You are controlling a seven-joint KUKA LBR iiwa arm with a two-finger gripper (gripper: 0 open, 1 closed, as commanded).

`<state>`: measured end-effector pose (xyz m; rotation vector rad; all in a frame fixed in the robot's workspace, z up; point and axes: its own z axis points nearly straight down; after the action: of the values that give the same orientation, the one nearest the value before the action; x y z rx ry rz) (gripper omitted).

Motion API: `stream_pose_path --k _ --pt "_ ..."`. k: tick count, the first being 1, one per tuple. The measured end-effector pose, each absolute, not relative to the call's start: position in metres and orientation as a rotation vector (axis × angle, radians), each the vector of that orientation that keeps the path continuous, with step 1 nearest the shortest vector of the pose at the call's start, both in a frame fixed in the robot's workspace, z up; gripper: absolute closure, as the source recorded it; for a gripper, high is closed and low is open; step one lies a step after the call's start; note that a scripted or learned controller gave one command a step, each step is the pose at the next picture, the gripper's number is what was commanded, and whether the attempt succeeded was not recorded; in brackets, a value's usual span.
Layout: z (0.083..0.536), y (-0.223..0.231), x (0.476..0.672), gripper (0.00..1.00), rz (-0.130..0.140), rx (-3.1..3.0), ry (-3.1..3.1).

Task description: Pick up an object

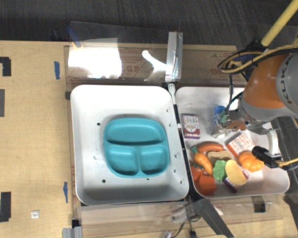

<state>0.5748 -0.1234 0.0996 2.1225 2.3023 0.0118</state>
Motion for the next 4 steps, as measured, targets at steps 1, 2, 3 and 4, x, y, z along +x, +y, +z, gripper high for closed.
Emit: stream_pose_path --k 1,2,3,4 --pt "0.099 -0.123 0.574 0.0 0.011 2.123 2.303" --pt "0.087 -0.098 0.645 0.0 0.004 2.178 2.258" --pt "0.1 -0.097 0.648 1.0 0.011 2.171 2.257" --pt "0.19 -0.071 0.669 1.0 0.011 2.242 2.19"
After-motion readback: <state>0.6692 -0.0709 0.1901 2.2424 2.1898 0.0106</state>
